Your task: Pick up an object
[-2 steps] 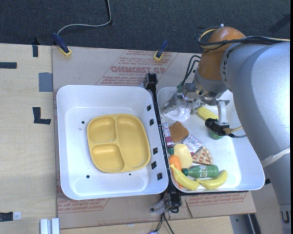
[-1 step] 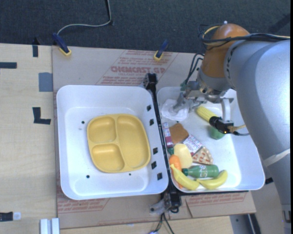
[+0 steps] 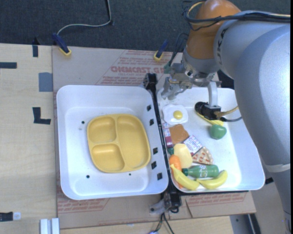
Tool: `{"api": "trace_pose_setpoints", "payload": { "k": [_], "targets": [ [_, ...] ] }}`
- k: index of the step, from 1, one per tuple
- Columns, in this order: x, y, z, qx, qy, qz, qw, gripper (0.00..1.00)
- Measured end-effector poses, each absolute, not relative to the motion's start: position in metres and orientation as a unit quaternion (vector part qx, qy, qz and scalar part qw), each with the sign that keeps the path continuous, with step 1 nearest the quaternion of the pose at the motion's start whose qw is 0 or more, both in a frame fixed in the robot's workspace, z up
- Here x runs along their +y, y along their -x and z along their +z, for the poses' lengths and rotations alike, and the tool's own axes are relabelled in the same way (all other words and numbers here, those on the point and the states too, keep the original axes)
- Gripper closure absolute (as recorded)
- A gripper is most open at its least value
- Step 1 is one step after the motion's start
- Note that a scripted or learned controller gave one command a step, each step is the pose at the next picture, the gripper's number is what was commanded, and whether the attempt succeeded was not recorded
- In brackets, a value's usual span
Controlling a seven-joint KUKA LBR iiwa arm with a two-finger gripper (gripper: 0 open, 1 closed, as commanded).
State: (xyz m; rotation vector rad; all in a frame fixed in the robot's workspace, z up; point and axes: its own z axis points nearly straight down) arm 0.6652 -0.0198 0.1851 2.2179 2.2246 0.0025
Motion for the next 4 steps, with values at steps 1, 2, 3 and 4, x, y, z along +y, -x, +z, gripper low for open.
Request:
{"api": "trace_pose_setpoints", "payload": {
  "k": [1, 2, 3, 4],
  "targets": [
    [-0.021, -0.665, 0.184, 0.708, -0.706, -0.0006, 0.0, 0.0],
    [-0.089, -0.668, 0.184, 0.707, -0.707, -0.0012, 0.0, 0.0],
    [-0.146, -0.669, 0.086, 0.707, -0.707, 0.0001, 0.002, 0.0],
    [-0.095, -0.669, 0.085, 0.708, -0.706, 0.0005, 0.001, 0.0]
  ]
}}
